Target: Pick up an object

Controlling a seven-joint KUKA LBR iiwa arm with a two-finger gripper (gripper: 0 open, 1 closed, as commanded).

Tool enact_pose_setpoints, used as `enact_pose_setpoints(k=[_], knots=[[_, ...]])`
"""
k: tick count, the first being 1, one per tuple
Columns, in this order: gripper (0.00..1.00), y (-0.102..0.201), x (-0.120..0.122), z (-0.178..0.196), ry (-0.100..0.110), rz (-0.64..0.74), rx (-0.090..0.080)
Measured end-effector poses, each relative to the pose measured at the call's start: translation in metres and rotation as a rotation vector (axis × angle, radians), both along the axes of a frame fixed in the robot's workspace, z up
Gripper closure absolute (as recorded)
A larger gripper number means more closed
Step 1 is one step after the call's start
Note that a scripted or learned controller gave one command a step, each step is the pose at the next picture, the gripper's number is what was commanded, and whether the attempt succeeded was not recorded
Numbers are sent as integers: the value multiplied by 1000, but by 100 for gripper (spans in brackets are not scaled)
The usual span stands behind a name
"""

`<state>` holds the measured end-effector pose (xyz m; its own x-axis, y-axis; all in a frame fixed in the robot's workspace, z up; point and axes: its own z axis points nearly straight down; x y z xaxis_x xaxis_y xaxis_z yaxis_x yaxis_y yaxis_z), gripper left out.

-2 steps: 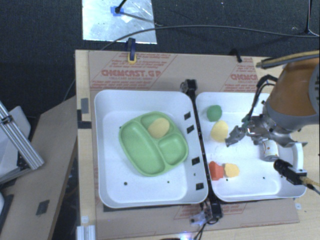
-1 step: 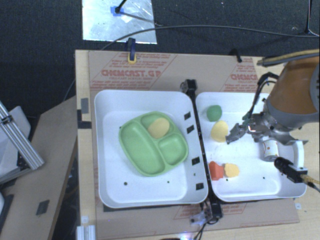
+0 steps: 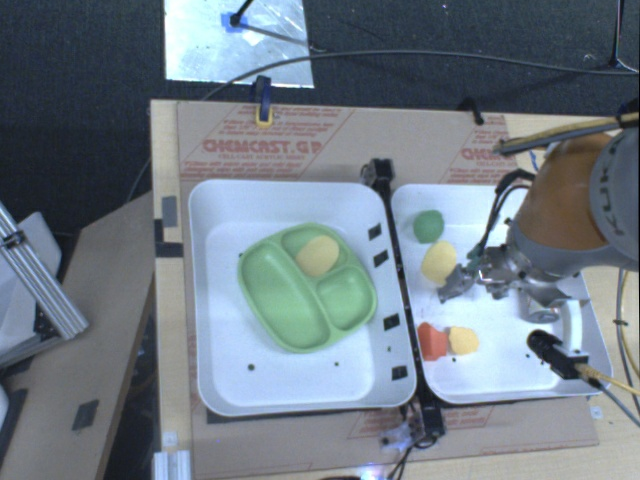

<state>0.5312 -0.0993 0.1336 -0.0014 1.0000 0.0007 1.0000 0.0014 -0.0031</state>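
1. Camera view: the end effector [image 3: 458, 283] sits low in the right bin [image 3: 500, 383], just beside the yellow object [image 3: 439, 261]; whether it is open or closed cannot be told.
2. Camera view: a green ball [image 3: 428, 225] lies near, and an orange-and-yellow piece [image 3: 446, 341] sits towards the front; another yellow item [image 3: 318, 255] rests in the green tray [image 3: 290, 313] in the left bin [image 3: 225, 368].
3. Risk: the rounded yellow object may roll aside, leaving an empty grasp.
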Motion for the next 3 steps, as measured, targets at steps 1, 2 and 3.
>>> enact_pose_setpoints(k=[1, 2, 3], knots=[[0, 0, 0, -52, -1, 0, 0], [100, 0, 1, -39, -5, -1, -1], [100, -1, 3, 26, -11, 2, -2]])
